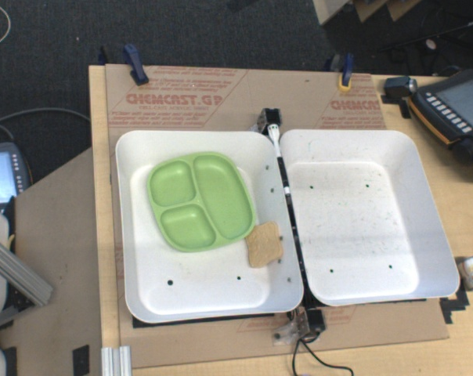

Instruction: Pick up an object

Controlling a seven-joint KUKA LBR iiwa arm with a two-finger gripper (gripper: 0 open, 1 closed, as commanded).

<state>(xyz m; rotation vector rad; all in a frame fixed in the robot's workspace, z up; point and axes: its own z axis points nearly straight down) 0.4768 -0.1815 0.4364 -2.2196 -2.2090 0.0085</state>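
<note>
A: Two white bins sit side by side on the bench (221,92): the left bin (142,288) holds everything, and the right bin (362,210) lies at its 3 o'clock.

B: What is there to pick?

A: Biggest is the green divided plate (200,202), lying flat toward the 11 o'clock part of the left bin. At the plate's 5 o'clock, touching its rim, lies a small tan sponge-like piece (263,244).

B: And the pincer?

A: I cannot tell whether it is spread or pressed together. I judge the pick not yet begun. The next move calls for choosing a target, descending over it and pinching; the tan piece looks easier than the flat plate.
</note>
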